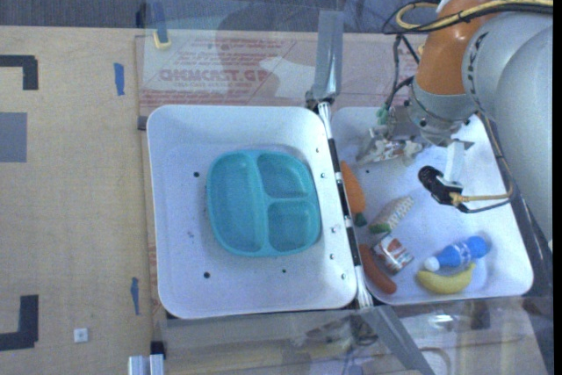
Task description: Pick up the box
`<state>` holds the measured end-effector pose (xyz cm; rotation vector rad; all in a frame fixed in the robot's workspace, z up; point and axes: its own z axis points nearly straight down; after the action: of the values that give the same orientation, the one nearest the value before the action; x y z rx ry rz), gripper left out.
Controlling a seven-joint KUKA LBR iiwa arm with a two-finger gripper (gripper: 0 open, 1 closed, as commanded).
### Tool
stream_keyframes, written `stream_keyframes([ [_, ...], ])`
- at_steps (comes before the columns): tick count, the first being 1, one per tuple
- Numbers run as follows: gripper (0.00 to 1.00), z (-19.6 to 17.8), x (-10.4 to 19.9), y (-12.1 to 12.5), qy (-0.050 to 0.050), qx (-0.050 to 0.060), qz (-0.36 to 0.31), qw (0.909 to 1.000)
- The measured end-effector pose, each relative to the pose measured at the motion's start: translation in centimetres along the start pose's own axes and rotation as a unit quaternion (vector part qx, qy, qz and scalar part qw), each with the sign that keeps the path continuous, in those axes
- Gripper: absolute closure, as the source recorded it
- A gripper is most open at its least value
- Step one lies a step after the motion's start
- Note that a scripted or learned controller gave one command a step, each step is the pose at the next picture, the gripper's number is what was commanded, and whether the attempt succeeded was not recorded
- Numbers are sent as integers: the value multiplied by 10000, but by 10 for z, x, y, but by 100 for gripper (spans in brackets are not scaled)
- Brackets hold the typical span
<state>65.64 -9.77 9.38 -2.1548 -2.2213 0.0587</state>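
A small red-and-white box [394,253] lies tilted in the right bin [500,272], near its front left. The gripper [392,145] hangs under the orange wrist band at the back of that bin, low over the floor. It is well behind the box, with a corn cob [392,212] lying between them. Nothing shows in its grasp.
Around the box lie a carrot [353,189] along the divider, a sausage [378,273], a banana [445,280] and a blue bottle [457,253]. A black cable end [436,183] dangles over the right bin. The left bin [176,145] holds a teal divided plate [262,203].
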Motion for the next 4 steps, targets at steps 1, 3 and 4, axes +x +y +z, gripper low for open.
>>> stream_keyframes([
  [1, 0, 8, -3, 2, 18, -23, -53, 10000],
  [3, 0, -87, 93, -64, -20, -293, 329, 9990],
  [4, 0, -160, 36, -36, -14, -306, 847, 9959],
])
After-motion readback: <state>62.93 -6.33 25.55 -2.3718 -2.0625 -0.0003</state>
